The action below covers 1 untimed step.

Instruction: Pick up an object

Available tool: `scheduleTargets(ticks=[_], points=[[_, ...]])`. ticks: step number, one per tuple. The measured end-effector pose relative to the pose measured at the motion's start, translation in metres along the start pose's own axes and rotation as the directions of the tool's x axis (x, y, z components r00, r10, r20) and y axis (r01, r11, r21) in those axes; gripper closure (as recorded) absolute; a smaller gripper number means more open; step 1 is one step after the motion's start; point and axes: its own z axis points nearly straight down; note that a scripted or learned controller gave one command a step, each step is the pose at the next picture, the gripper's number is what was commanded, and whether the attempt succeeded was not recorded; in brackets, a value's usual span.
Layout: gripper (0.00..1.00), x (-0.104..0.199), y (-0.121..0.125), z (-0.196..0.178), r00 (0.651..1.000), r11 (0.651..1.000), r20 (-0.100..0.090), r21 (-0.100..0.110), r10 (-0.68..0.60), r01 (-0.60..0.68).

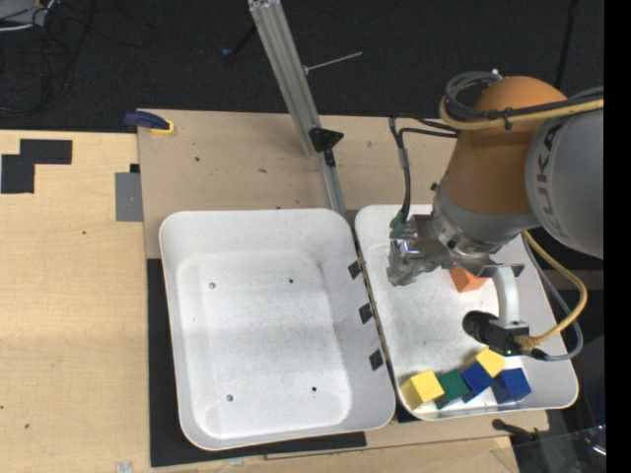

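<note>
While the gripper (pixel 402 267) hangs over bare floor in the right bin (pixel 370 227), I cannot tell how it is set, and nothing shows in its grasp. An orange block (pixel 467 282) lies just beside it, half under the wrist; yellow (pixel 426 388), green (pixel 455 386) and blue blocks (pixel 512 384) crowd the near rim, so the bin's middle offers the freest approach.

Reaching in from right edge of table, grey arm (pixel 572 180) bent downward, orange band (pixel 503 136) above wrist. Hand (pixel 402 269) pointing down, low, nothing seen between fingers.
</note>
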Motion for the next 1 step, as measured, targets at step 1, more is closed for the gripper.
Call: scheduleTargets(ticks=[1], points=[[1.0,0.0526,0.0151,0.0164,1.0,1.0,0.001,0.002,0.0,0.0]])
